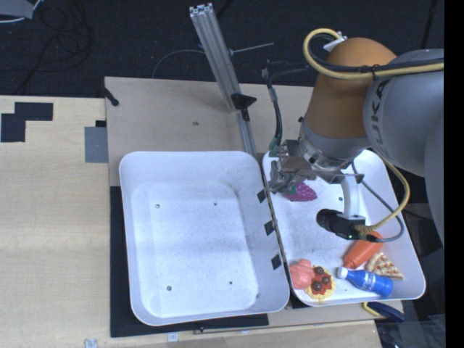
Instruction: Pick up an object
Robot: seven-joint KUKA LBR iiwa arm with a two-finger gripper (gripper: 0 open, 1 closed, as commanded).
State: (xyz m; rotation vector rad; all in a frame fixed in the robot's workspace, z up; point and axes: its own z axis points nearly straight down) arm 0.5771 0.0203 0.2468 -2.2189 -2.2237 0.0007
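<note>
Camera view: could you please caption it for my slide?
Gripper low over purple grapes in the right bin, toys clustered at its front.

— Where is the gripper [279, 181] placed?
— Over the right bin [406, 223], near its back left corner, beside the divider; the left bin [145, 194] is found to its left.
— What is found nearby?
— A bunch of grapes [301, 191] lies just right of it. Well in front of it, along the front edge, a toy carrot [360, 252], a bottle [366, 280], a pizza slice [386, 267] and a small tart [320, 286] are grouped.
</note>
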